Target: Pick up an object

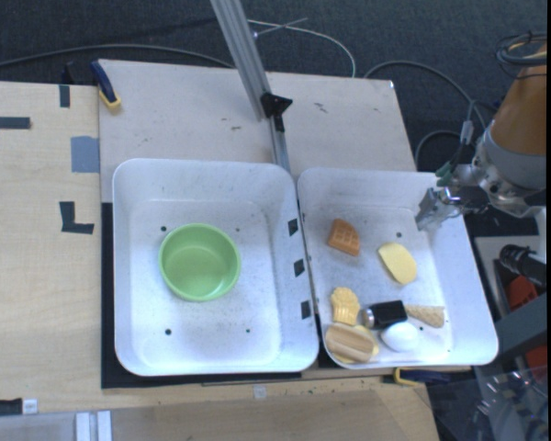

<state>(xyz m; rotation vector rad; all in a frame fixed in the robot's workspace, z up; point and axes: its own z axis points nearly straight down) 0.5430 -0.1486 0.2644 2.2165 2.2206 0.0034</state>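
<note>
The right bin holds several small items: an orange waffle-like block, a pale yellow oval piece, a yellow ridged piece, a black-and-silver object, a white round object, a tan bread-like roll and a small beige wedge. My gripper hangs at the right bin's upper right corner, above the rim, apart from all items. Nothing shows between its fingers.
A green bowl sits in the left bin. A slanted metal pole rises behind the bins. Cables lie on the dark floor at the back, and a blue-yellow tool lies on the bench's far left.
</note>
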